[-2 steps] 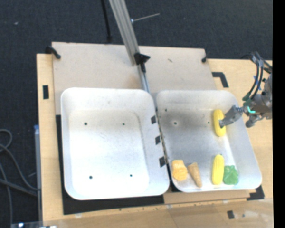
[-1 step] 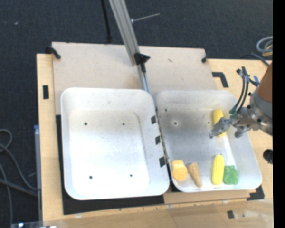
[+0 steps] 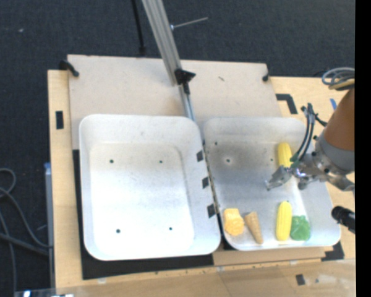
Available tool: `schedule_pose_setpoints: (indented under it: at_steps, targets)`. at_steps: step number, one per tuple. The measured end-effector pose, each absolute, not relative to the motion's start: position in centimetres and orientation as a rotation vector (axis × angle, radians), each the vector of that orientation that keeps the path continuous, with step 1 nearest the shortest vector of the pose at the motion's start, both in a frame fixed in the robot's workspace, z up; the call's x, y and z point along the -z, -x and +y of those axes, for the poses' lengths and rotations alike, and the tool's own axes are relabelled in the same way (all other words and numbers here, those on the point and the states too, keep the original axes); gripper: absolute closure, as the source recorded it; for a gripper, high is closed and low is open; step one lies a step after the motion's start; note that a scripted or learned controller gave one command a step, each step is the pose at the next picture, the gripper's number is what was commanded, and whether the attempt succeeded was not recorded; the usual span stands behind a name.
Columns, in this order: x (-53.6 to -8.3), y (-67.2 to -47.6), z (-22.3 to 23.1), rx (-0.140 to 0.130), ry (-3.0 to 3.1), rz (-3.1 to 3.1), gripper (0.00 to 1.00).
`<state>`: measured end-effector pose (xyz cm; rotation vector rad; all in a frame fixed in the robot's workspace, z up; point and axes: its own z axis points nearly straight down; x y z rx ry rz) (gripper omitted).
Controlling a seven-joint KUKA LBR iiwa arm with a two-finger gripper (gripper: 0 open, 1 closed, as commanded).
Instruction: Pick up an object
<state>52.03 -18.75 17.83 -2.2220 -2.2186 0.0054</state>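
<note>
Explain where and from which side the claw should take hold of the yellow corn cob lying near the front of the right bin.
Grip the corn cob across its middle, coming down from above. It lies flat, its long axis running front to back, so the narrow width suits a two-finger pinch. A green object sits tight on its right, so that finger has little room; the ice-cream cone to its left stands clear.

Left bin (image 3: 99, 135) wide open, bare floor throughout. Right bin (image 3: 235, 135) is free across its far left half; toys crowd the near rim: yellow block (image 3: 234, 221), cone (image 3: 254, 226), corn (image 3: 284, 220), green piece (image 3: 300, 228). Slanted metal pole (image 3: 164, 36) crosses above the far edge.
</note>
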Motion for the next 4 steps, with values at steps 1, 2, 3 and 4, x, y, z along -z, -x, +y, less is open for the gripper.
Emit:
schedule_pose_setpoints:
  at_steps: [1, 2, 3, 4]
  targets:
    - [-13.4, -51.4, -18.7, -0.005, 2.222, -2.219, 0.0]
    - [-14.8, -51.7, -18.7, 0.006, 2.23, -2.221, 1.0]
    - [-20.1, -51.3, -18.5, 0.006, 2.223, -2.23, 1.0]
    - [-23.3, -51.5, -18.6, 0.005, 2.222, -2.23, 1.0]
